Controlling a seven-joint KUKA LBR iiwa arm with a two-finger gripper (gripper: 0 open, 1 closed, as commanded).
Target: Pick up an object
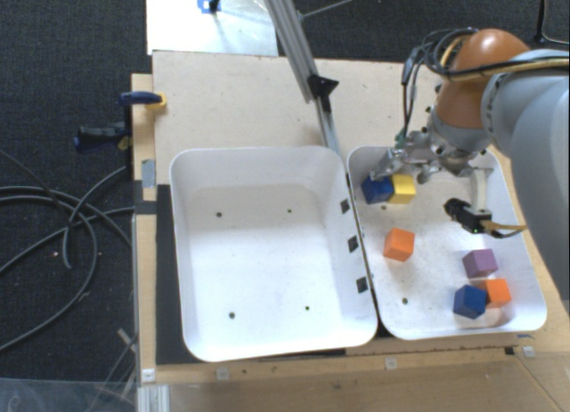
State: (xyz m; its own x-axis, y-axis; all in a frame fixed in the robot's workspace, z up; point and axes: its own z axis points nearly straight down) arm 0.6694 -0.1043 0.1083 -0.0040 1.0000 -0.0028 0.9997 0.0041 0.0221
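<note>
The right bin (525, 312) holds several small cubes. A blue cube (377, 190) and a yellow cube (403, 189) lie side by side at its far left corner. An orange cube (399, 245) sits near the middle. A purple cube (480, 262), a second blue cube (469, 302) and a smaller orange cube (498, 291) cluster at the near right. My gripper (403, 166) hangs low just above the blue and yellow pair, with the grey arm and its orange band behind it to the right. Nothing visibly rises with it.
The left bin (258, 250) stands beside the right one, sharing a ridge with black markers (353, 243). A slanted metal pole (294, 36) crosses the bench behind the bins. A black cable piece (468, 214) trails from the wrist over the right bin.
</note>
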